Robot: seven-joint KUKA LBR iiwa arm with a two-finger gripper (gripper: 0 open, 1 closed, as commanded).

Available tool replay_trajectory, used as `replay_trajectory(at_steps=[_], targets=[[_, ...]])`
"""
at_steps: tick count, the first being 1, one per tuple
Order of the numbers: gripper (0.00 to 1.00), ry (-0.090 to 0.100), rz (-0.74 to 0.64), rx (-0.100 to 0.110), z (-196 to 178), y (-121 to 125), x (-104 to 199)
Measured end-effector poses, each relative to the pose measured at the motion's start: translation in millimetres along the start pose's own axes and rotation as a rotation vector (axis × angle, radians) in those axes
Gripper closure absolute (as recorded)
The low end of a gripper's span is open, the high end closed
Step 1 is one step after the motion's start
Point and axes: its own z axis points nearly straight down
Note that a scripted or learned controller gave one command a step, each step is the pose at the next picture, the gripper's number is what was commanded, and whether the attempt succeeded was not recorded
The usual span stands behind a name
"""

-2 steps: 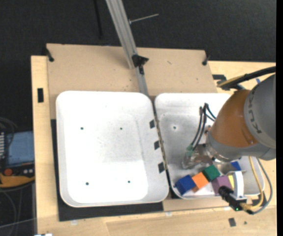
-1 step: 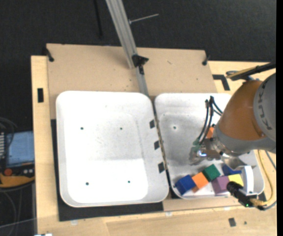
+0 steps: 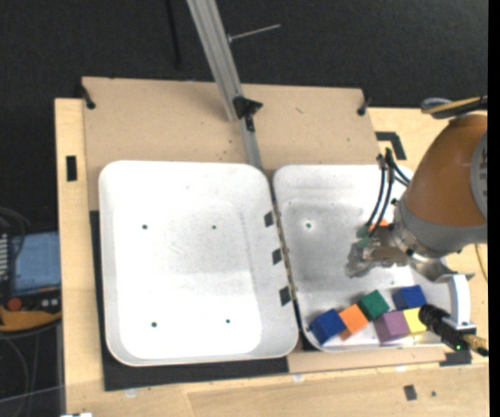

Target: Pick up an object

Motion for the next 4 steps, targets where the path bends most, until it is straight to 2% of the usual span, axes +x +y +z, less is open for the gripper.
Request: replay_trajectory(at_steps=[2, 3, 4], targets=[[1.0, 0.003, -0.004, 0.005, -24, 43, 94], [1.0, 0.003, -0.004, 0.006, -35, 54, 143], [1.0, 0.002, -0.003, 0.007, -26, 74, 196]])
